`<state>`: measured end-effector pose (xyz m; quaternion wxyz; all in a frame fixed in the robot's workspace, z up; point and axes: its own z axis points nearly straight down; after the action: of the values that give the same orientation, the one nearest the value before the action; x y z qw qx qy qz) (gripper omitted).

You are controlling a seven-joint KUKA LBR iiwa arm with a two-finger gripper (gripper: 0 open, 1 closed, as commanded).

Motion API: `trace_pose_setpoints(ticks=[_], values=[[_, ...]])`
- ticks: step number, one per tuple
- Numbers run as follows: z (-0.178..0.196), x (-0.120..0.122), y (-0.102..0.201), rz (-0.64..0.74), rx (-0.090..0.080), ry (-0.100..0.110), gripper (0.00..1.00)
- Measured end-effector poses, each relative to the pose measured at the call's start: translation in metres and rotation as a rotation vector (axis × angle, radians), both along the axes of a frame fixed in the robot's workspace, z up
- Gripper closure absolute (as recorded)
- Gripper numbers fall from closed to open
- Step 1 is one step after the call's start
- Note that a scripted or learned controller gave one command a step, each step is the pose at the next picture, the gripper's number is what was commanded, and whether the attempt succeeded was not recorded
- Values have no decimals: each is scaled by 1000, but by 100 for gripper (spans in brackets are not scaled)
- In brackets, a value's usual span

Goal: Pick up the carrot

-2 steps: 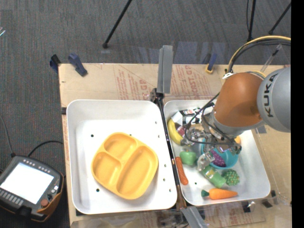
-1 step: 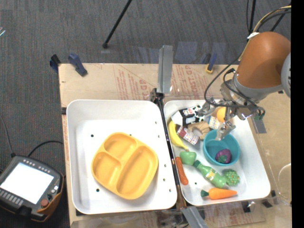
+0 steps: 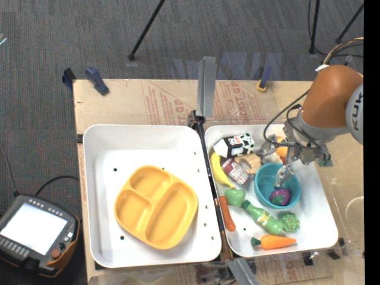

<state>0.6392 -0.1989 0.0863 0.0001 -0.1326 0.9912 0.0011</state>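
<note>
Camera view, two bins (image 3: 95, 159), two carrots (image 3: 276, 241), one yellow tray (image 3: 155, 206)

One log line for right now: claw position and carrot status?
claw: over teal bowl, right bin | carrot: near front edge of right bin, untouched | step: not yet picked

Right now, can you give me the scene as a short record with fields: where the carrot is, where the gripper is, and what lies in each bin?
carrot: lies flat at the front of the right bin, green end to the left
gripper: over the teal bowl, well behind the carrot
bowl content: a purple item
left bin: one yellow divided plate
right bin, other things: banana, green bottle, cow-print item, an orange stick at the left wall
task state: carrot not yet picked up
</note>
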Motion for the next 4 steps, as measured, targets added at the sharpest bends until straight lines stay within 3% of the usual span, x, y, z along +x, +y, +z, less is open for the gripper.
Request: trace_pose_setpoints(ticks=[1,2,3,4], values=[[3,7,-13,-553,-1,-5,0],[3,-2,-13,-745,1,-3,0],[2,-5,13,-789,0,1,0],[2,-2,15,-959,-1,0,0]])
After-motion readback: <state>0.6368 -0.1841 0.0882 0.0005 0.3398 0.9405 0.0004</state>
